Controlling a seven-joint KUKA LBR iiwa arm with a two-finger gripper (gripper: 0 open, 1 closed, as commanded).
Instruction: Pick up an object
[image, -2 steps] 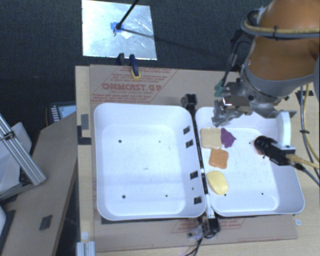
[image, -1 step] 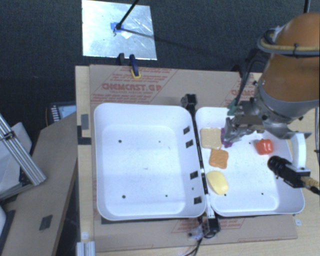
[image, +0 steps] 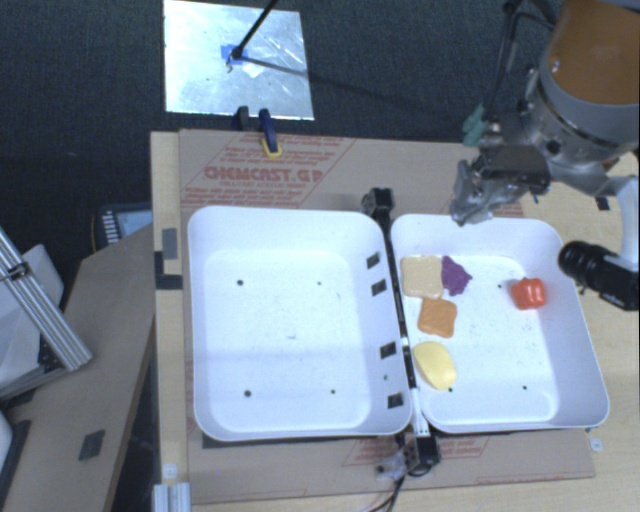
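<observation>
- Right bin: your gripper hangs over its far rim; can't tell how the jaws stand.
- Tan block, orange piece, yellow piece: clustered just below the jaws.
- Purple scrap: nearest.
- Red piece: isolated off to the arm's side; target it, descend centred.

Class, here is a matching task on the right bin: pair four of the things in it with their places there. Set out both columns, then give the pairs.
Things:
1. red object
2. purple object
3. yellow object
4. orange object

Places:
A. nearest the front edge of the right bin, by the divider
B. alone toward the bin's right wall
C. between the tan block and the yellow one
D. touching the tan block's right side

Pairs: 1-B, 2-D, 3-A, 4-C
</observation>
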